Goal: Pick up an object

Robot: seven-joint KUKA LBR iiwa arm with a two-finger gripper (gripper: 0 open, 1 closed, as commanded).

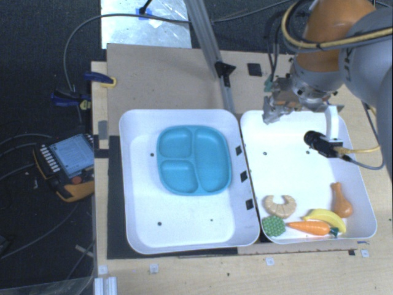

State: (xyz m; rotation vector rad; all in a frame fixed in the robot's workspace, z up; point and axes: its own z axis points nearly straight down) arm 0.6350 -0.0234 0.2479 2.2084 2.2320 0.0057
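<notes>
1. Camera view, nearest first: toy foods huddle in the right bin's [368,217] near corner, namely broccoli [274,226], carrot [309,228], banana [325,217], croissant [280,205] and drumstick [340,201].
2. They look like light, stiff, smooth plastic. The carrot's slim middle suits a pinch.
3. At that bin's far edge hangs the gripper [272,111]. I cannot tell how its fingers stand, and nothing visible is held.

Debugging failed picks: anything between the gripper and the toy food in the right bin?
Nothing visible. The gripper is over the right bin's far edge; bare bin floor lies between it and the croissant, carrot and banana.
</notes>
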